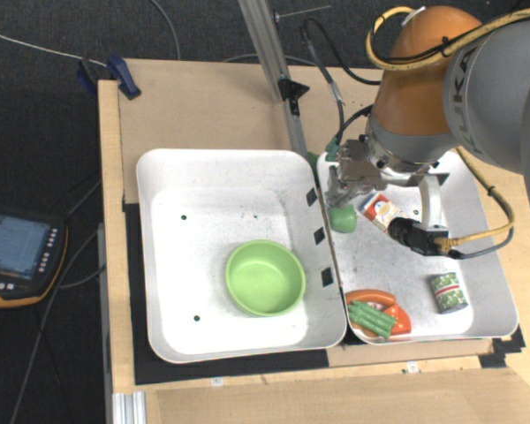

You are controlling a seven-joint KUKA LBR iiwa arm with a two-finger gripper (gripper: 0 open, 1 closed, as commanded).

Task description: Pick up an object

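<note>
Entry, picking station, as I read it from the remote feed.

Tool (343,194): low in the right bin (477,237), at that bin's left wall, just beside the divider between the two bins. I cannot tell whether it is apart or together; the wrist covers it from above.

Nearest candidate: small green object (343,218), rounded, no clear long axis. It lies directly below the tool in the view, touching or almost touching it; I cannot tell which, nor whether it is gripped. I judge this the thing the coming move turns on.

Other items, right bin: red-and-white packet (377,209) just right of the green object, beside the tool; small green can (448,292), well apart toward the near right corner; red and green vegetables (377,314) at the near left corner.

Left bin (185,184): green bowl (265,277), upright, well apart from the tool, across the divider.

Counter (203,104): bears both bins.
</note>
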